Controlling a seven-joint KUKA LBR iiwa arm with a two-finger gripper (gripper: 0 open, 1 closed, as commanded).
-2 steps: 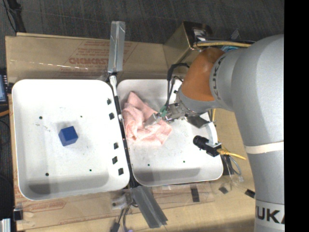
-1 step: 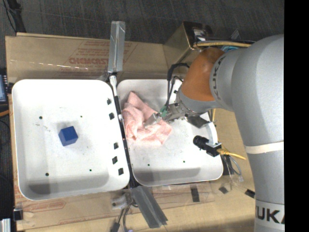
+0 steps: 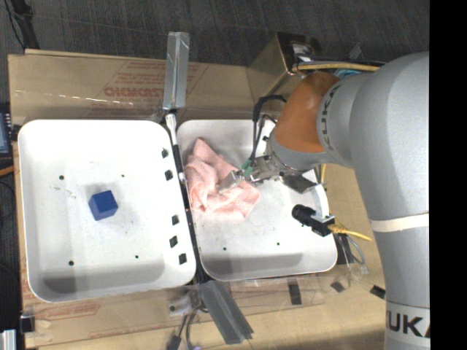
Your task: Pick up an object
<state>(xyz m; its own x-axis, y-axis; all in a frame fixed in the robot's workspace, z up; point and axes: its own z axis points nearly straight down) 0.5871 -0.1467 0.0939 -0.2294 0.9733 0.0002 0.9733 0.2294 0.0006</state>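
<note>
Surface: a bench faced with brown cardboard [image 3: 87,79] carries two shallow white bins side by side, their inner walls meeting at a dark hinge strip with clips. A grey metal bar [image 3: 175,68] runs up from that join. Beyond the bench the floor is dark grey carpet [image 3: 219,6].

Left bin [image 3: 44,195]: one blue cube [image 3: 103,204] sits left of centre, resting flat and well apart from the walls.

Right bin [image 3: 292,250]: a pink cloth [image 3: 211,184] lies crumpled in the left half, close against the wall shared with the left bin. Its long axis runs on a slant from upper left near the bin's far corner to lower right toward the bin's middle; the lower right end is the broader.

Arm [image 3: 379,144]: grey with an orange band, entering from the right and bent down over the right bin. The gripper [image 3: 244,175] is at the cloth's right edge, touching or just above the fabric. Whether anything is gripped cannot be told from this view.

A black cylindrical fitting [image 3: 310,219] with a yellow cable projects over the bin's right side.
</note>
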